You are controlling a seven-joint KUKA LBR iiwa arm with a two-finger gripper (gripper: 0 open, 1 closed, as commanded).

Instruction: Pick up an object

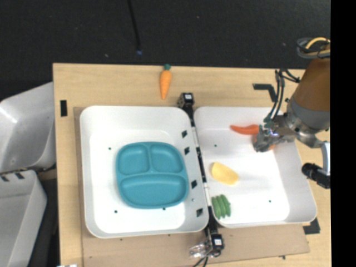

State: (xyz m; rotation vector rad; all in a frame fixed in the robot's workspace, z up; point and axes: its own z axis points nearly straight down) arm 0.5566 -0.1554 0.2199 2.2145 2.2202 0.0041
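In right bin (289, 204), far side: red-orange pepper-like piece (245, 129), slim, tapered, lying flat, pointing left. Gripper (263, 142) just right of its thicker end, touching or nearly so; piece beside fingers, not seen between them. Jaw state: cannot tell, fingers blurred and dark. Yellow piece (225, 173) mid-bin, green ridged piece (221, 206) at near-left corner. Left bin (94, 204) holds teal divided plate (151, 174). Carrot (165, 82) on bench (111, 82) beyond bins.
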